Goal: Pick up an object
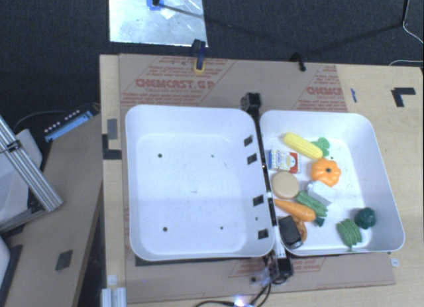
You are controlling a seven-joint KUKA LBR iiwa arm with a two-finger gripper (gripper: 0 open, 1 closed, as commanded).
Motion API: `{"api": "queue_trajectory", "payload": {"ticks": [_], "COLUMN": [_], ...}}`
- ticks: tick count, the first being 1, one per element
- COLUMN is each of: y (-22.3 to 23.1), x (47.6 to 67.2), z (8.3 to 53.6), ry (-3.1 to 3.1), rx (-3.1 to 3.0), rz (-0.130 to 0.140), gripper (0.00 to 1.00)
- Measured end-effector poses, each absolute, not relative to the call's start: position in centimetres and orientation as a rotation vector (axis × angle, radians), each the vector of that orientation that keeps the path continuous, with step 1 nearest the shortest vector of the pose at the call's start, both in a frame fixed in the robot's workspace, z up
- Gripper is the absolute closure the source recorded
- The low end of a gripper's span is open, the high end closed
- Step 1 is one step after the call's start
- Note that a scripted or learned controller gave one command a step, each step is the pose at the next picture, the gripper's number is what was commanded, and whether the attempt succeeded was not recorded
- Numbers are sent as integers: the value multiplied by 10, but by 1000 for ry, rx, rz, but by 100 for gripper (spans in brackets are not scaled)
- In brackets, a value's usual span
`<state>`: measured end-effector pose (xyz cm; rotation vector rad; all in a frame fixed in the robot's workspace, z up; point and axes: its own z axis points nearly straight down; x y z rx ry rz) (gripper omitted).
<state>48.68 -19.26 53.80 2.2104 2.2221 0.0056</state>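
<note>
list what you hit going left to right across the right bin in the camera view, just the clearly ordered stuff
black block → round tan disc → orange pumpkin-like toy → ridged green piece → dark green round piece. The corn, the carrot and the small carton overlap these in left-right span, so I leave them out.
</note>
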Motion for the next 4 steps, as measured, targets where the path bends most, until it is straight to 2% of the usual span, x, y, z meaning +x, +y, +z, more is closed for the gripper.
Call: {"api": "queue_trajectory", "payload": {"ticks": [1, 2, 3, 4], "y": [-207, -206, -189, -207], "x": [486, 487, 487, 486], "z": [535, 489, 538, 535], "ry": [2219, 2222, 2222, 2219], "rx": [2217, 2220, 2210, 2217], "rz": [2, 0, 6, 2], "gripper": [100, 100, 100, 100]}}
